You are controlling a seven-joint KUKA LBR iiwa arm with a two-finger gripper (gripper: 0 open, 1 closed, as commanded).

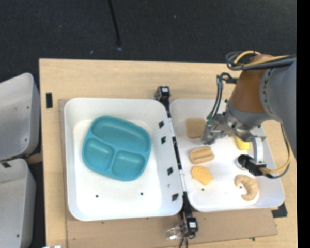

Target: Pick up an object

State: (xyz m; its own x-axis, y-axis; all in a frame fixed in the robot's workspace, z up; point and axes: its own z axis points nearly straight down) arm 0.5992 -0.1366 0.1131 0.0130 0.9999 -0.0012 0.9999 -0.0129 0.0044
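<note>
The gripper [213, 133] hangs low in the right bin [279, 192], just beside a tan block [195, 128]; whether its claw is wide or narrow I cannot tell. A bread roll [201, 155], biscuit [202, 175] and croissant [247, 186] lie nearer

Nothing for you to read here: no text, label, brand, number or sign can be made out. The teal divided plate [116, 148] is plain-faced. The two white bins [75, 190] carry small dark marks along their rims (too small to tell whether any is lettering). The table [103, 79] and the food pieces show no print.
</note>
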